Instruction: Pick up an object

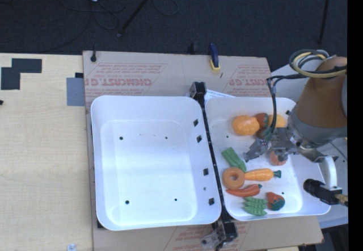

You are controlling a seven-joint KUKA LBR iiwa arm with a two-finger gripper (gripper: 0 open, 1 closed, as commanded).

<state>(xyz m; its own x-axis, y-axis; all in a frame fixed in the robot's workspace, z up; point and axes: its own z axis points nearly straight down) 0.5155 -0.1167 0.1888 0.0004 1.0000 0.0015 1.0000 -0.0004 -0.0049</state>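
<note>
Toy food is all in the right bin [306,205]. An orange fruit [245,125] sits far-left of the pile, with a small red piece [260,118] touching its right side. A green pod-shaped piece [233,159] lies tilted just below it. Nearer: a glazed donut [233,178], touching a carrot [258,175] that points right, then a red chili [243,191] just under the donut. Nearest the front rim: a green leafy piece [256,206] beside a strawberry [275,201].

Gripper [266,147] is low in the right bin, between the orange fruit and the carrot, arm coming in from the right. A reddish round item [278,157] sits right under the wrist hardware, possibly a tomato, partly hidden. Finger state: cannot tell, the tips blur into the clutter. Nothing visibly held.

Left bin [102,130] is to the left, sharing the black centre clips [205,171]. Both bins rest on cardboard [142,74] on the wooden bench [39,159].
</note>
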